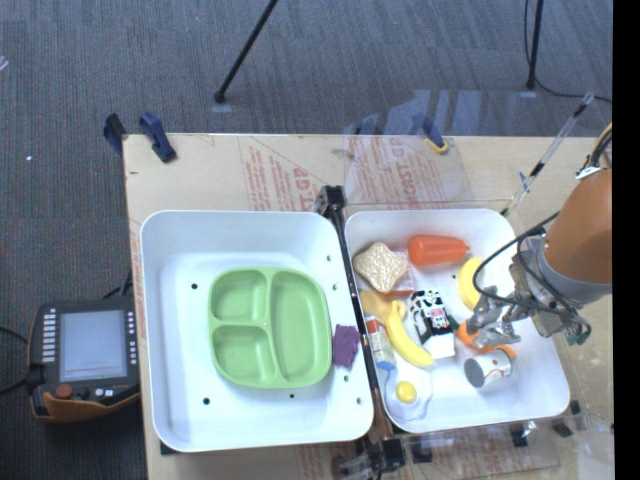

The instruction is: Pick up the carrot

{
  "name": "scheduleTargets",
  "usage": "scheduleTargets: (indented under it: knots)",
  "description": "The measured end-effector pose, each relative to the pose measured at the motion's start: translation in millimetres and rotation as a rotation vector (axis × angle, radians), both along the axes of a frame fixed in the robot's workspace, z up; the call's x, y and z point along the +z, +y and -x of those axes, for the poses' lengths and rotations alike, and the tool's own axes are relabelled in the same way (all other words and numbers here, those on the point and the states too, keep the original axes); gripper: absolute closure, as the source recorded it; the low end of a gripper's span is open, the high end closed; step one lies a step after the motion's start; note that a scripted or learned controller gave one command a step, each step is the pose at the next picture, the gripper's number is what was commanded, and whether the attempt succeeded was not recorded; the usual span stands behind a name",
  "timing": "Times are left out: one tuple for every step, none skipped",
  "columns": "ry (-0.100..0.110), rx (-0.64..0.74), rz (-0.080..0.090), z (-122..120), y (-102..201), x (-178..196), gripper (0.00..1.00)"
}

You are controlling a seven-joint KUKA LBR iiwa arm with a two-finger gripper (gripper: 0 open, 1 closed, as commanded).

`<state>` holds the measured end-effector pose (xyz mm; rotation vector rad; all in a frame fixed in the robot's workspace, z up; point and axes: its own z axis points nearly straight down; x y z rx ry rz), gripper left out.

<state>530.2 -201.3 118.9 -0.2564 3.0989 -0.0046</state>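
Carrot (437, 250) lying flat near right bin's (545, 393) far edge, untouched and well apart from gripper (487, 330) low near the bin's right edge over a can (488, 369), finger state impossible to tell, probably off target for the pick.

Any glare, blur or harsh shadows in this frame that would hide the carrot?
Camera view: soft, even light, faint shadows; the carrot reads sharp and unobstructed in the right bin. Mild reflections on the clear sheet behind the bins. The pincer area is cluttered and slightly soft.
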Motion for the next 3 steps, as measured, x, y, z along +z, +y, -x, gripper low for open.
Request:
scheduleTargets:
  knots:
    - [0.031,0.228,0.001,1,-8,-32,1.0]
    - [0.017,0.146,0.002,-5,60,96,1.0]
    - [0.035,0.532,0.002,33,32,-2,1.0]
